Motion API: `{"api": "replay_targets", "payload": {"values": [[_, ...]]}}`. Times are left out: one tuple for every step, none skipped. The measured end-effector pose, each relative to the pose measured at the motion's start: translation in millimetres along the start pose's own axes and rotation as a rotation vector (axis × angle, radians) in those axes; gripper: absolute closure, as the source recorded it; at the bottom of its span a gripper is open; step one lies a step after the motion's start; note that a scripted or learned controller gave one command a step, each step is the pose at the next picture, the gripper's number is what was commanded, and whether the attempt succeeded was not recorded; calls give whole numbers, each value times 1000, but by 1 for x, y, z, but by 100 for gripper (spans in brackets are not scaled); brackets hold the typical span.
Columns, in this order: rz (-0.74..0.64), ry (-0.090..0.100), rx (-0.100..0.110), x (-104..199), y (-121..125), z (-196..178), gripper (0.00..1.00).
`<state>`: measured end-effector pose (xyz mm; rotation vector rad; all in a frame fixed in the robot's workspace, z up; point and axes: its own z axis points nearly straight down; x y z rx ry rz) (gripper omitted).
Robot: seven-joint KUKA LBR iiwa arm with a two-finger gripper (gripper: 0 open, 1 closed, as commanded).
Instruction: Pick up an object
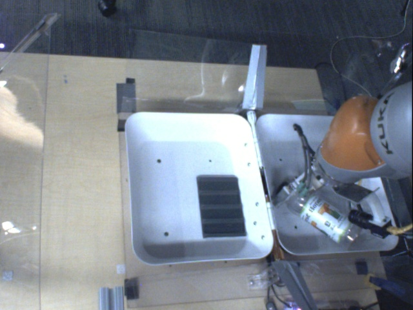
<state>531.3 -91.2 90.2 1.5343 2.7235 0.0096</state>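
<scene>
Low in the right bin [284, 237] lies a clear bottle [326, 217] with a printed label, tilted, just under the arm's orange band [348, 134]. Whether the fingers [303, 189] grip it cannot be told. Left bin [142, 173] holds a black ribbed block [221, 206] on the counter [71, 173].

2 shallow white bins sat side by side on the wooden bench [71, 192]. The left bin [148, 186] held a black ribbed tray [221, 206] lying flat toward its lower right. The right bin [281, 148] adjoined it. A grey upright post [254, 77] stood behind their shared edge, flanked by clear plastic panels [187, 66].
</scene>
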Motion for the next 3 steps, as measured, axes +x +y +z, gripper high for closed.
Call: {"api": "replay_targets", "payload": {"values": [[-4,-9,-14,-1,6,-14,100],[-427,8,4,-32,58,-62,100],[-182,6,5,-65,81,-112,100]]}}
